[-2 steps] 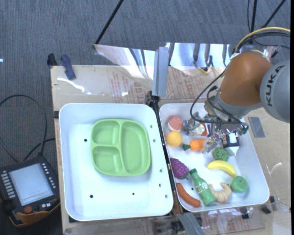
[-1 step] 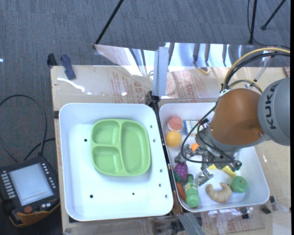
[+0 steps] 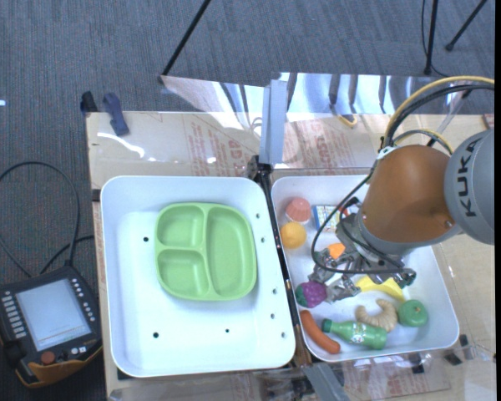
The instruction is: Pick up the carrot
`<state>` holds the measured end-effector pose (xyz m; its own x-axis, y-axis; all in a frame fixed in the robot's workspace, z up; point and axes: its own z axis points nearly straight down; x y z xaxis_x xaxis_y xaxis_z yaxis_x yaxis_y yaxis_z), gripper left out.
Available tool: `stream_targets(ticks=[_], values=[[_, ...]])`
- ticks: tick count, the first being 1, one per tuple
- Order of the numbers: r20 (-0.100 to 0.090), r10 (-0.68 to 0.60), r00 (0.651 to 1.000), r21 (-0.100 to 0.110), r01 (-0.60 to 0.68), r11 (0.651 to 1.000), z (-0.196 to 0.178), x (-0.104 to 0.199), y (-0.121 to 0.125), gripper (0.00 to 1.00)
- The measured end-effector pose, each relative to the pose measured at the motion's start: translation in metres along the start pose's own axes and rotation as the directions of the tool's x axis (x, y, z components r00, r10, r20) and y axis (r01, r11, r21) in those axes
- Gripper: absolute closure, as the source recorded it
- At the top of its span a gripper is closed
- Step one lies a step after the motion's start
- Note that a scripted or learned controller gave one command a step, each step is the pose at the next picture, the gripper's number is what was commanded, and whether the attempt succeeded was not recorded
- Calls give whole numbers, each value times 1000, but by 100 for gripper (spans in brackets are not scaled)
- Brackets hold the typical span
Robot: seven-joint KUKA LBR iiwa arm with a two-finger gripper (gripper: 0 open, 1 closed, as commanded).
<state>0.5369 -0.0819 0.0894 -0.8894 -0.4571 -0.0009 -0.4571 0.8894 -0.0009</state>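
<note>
The left bin [image 3: 121,307], touching the right bin's [image 3: 447,307] left wall, carries a green divided plate [image 3: 206,251] and plays no part in this step.

Inside the right bin, a pink round toy [image 3: 298,209] and an orange fruit [image 3: 293,236] sit along its left wall towards the far end. A purple toy [image 3: 311,293] lies farther forward on that wall. The long orange-red piece in the bin's near-left corner I take for the carrot [image 3: 319,332]; it lies flat and slanted, close to the left wall and the near rim. A green bottle [image 3: 357,332] lies just beside its right end.

The gripper [image 3: 344,284] hangs low over the middle of the right bin, near the purple toy and apart from the carrot. How far it is open I cannot tell, and nothing can be seen held in it. A small orange patch [image 3: 336,249] under the wrist is too hidden to name.

My judgement: the step in hand is the approach, with no grasp made. The next move calls for a shift towards the bin's near-left corner and a wrist turn to close across the carrot's width.

Room there is tight, hemmed by wall, rim, bottle and purple toy. A beige knobbly root [image 3: 377,314], a yellow piece [image 3: 386,287] and a green apple [image 3: 412,312] fill the bin's near-right part.
</note>
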Motion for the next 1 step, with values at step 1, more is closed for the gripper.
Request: stream_targets(ticks=[1], values=[[-8,42,999,3,-42,999,-21,5,7,100]])
